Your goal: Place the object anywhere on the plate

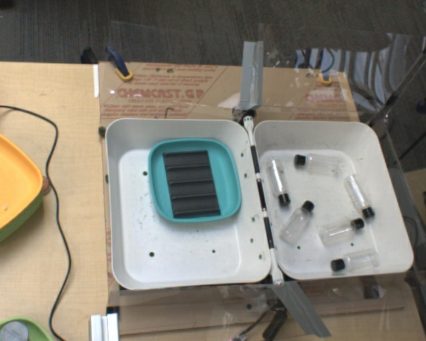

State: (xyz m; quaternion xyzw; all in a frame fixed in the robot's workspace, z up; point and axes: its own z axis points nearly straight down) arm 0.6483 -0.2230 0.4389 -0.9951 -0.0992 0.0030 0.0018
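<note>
Teal plate (pixel 195 180) with dark ridged insert sits in left bin (pixel 128 219), toward its far edge. Six clear black-capped vials (pixel 278 183) lie scattered in right bin (pixel 383 162), none on plate.

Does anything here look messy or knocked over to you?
Mostly tidy. The clear vials in the right bin all lie on their sides, pointing every which way, rather than standing. The teal plate in the left bin sits flat, with a dark ribbed insert on it. I see nothing spilled or broken.
</note>
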